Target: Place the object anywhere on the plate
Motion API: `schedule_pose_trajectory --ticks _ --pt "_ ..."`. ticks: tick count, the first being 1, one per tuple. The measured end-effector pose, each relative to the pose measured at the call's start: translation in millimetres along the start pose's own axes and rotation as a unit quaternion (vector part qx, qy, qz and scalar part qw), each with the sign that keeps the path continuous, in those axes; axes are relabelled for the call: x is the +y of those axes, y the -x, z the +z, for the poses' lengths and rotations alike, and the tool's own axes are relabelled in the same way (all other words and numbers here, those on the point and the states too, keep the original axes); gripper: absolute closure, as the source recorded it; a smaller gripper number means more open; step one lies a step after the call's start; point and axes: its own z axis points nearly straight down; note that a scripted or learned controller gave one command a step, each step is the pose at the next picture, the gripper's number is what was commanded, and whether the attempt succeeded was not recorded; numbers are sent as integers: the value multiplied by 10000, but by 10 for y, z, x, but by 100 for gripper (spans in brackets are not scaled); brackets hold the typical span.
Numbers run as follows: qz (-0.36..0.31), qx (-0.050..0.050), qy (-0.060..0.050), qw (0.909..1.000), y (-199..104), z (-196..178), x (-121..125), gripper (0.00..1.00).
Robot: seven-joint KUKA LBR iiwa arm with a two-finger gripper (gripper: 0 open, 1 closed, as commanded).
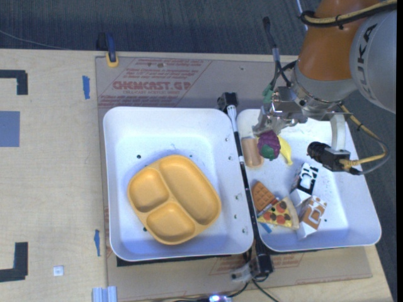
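The arm reaches in from the right — wrist angled down-left, low.

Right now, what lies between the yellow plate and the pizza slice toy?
In the camera view: bare white bin floor, then the two bins' adjoining rims, between plate and pizza slice.

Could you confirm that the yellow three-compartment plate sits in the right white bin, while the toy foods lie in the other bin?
Not quite: the camera view shows the yellow three-compartment plate in the left white bin. The toy foods, such as the pizza slice, lie in the other bin.
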Motion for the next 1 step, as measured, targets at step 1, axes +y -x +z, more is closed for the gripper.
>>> schedule_pose_trajectory --ticks 1 --pt "1 0 1 10000 0 -1 0 0"
